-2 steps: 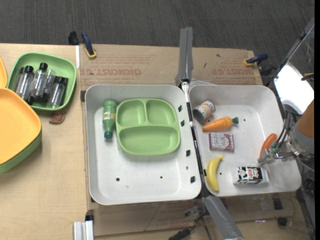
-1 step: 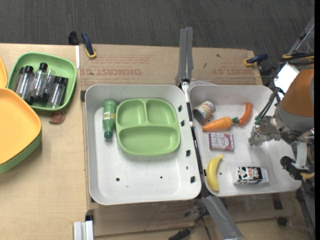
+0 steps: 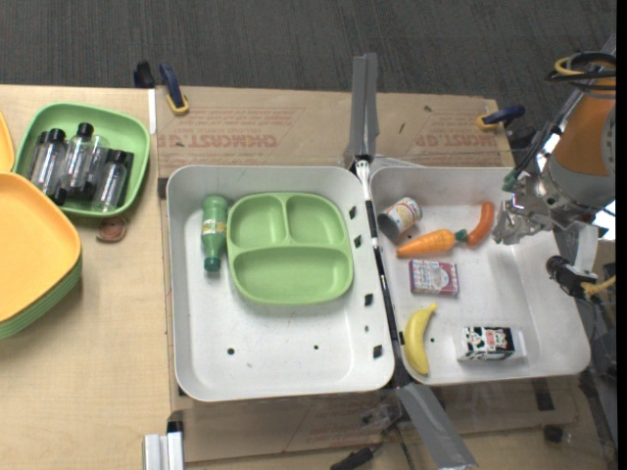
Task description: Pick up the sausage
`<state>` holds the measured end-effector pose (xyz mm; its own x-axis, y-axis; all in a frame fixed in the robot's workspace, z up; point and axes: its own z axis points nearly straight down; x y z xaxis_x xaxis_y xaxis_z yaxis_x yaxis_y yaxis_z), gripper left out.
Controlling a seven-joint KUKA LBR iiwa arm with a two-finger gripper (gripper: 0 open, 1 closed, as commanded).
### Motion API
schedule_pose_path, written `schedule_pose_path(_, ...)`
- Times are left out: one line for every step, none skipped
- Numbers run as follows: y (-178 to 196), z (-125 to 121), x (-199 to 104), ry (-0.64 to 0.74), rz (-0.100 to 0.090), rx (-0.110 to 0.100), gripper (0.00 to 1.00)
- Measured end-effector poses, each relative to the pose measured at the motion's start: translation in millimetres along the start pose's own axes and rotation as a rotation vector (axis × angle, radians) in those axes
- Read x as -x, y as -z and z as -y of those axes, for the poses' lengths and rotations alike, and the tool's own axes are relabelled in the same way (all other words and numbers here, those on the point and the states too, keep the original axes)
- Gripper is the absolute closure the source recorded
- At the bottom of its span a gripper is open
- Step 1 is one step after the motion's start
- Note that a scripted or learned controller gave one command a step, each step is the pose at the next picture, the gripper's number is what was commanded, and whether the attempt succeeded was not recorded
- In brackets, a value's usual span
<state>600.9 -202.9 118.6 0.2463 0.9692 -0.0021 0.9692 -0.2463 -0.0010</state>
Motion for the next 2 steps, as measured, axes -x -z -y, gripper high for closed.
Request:
schedule_pose_path(-21, 20, 15, 0.073, -0.001, -0.002, 1.00)
schedule_pose_path(25, -42, -18, 0.103, 0.000, 0.001, 1.00)
